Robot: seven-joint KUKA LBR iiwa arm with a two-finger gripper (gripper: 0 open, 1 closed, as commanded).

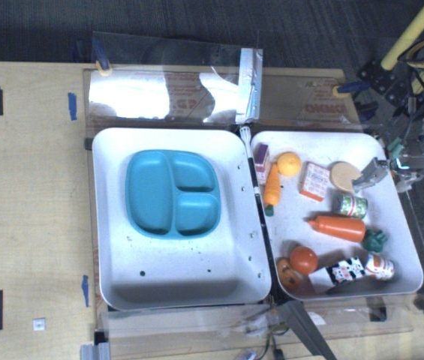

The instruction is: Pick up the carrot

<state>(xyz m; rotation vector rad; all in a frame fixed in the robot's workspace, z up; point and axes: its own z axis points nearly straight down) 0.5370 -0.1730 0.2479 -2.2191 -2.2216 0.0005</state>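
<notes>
The carrot (338, 227) is orange with a green leafy top pointing right. It lies flat across the middle of the right bin (410, 238), below a small green can (353, 205). My gripper (380, 169) hangs over the bin's upper right corner, next to a round tan disc (344, 175). It stands above and to the right of the carrot, apart from it, and nothing of the carrot is in its grasp.
The right bin also holds a smaller orange piece (272, 186), a yellow lemon (289, 163), a red-and-white pack (314, 181), a tomato (302, 259), a cow-patterned carton (347, 270) and a small bottle (379, 266). A blue divided plate (172, 192) lies in the left bin (106, 223).
</notes>
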